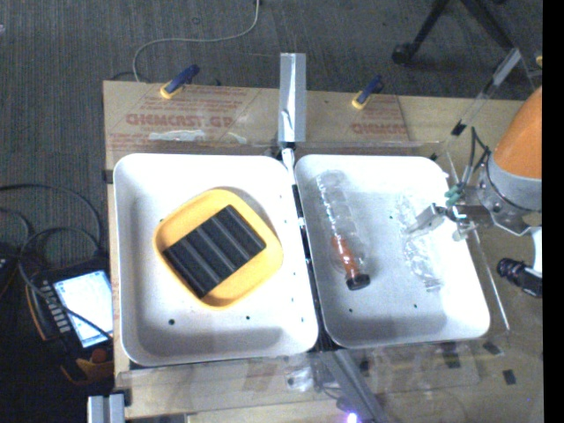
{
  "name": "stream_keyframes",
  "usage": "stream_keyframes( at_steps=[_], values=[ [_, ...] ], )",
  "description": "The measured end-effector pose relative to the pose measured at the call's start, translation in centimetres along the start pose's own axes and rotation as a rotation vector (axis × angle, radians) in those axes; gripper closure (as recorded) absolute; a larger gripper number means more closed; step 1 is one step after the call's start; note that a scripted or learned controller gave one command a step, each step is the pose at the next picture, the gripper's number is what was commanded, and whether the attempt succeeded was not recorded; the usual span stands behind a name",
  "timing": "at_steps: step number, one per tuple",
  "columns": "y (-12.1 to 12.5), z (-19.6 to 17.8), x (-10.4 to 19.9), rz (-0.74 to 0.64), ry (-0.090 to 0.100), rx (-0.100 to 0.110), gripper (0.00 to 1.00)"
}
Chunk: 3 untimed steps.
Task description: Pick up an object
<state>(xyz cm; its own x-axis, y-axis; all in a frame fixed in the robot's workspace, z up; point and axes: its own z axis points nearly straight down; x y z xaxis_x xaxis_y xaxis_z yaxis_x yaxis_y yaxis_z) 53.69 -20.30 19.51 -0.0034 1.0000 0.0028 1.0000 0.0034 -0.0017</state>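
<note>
Bins of smooth white plastic, shallow with rounded corners, sit side by side on a brown board bench (123, 117). The left bin (141, 324) holds a rounded-square yellow tray (220, 247), lying turned at an angle, its top covered by a black ribbed panel with parallel grooves. The right bin (458, 320) holds a clear plastic bottle (340, 227) lying on its side along the bin's left wall; it is see-through and ridged, with orange liquid pooled toward the dark cap at its near end. Near the bin's right side lies a clear, crinkled piece of plastic (418, 247), long and glassy, hard to make out against the white floor.

The gripper (421, 222) reaches in over the right bin's right rim on a grey arm with an orange band (529, 139). Its thin metallic fingers (426, 216) point left, above the upper end of the clear plastic piece. Whether they are parted or closed cannot be told at this size, and nothing is seen between them.

Two blue-and-yellow clamps (179, 81) grip the board's far edge, and a grey metal bar (292, 100) stands upright between the bins at the back.
</note>
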Motion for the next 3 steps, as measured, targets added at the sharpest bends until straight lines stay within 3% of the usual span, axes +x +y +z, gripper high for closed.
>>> stream_keyframes(
  at_steps=[1,2,3],
  values=[
    [-1.1,9.9,-1.2,-0.06,0.004,-0.006,0.0],
    [-1.2,9.0,-1.3,-0.058,0.003,-0.005,1.0],
    [3.2,1.3,4.1,0.046,-0.004,-0.001,1.0]
  ],
)
